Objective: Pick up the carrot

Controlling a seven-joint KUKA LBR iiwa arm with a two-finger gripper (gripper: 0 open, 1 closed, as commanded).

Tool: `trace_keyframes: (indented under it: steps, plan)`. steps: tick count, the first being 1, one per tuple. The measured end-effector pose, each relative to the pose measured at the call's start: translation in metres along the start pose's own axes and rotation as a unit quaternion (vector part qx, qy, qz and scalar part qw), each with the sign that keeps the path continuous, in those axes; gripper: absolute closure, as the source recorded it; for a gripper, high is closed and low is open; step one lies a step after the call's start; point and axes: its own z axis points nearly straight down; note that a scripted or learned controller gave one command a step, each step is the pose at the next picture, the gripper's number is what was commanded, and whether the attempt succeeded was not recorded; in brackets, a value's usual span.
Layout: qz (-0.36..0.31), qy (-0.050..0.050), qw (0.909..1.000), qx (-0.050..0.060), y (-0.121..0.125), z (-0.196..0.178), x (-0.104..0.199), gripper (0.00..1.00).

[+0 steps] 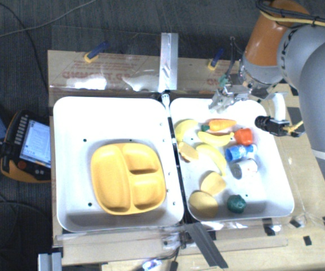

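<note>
The carrot (221, 125), orange and stubby, lies on its side near the back of the right bin (281, 174), resting across the top of a banana. My gripper (225, 96) hovers over the bin's back edge, a short way behind and above the carrot, and nothing is visible between its fingers. The arm reaches in from the upper right.
Around the carrot lie bananas (213, 145), a red-orange piece (243, 136), a blue can (240, 152), a silver can (244, 167), tan rounded pieces (203, 203) and a dark green item (236, 204). A yellow divided plate (128, 177) sits in the left bin (72, 123).
</note>
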Motion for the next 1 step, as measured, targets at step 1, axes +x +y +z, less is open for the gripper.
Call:
trace_keyframes:
  steps: [1]
  plan:
    - [0.034, 0.000, 0.9994, 0.001, 0.0040, -0.0193, 0.0422, 1.00]
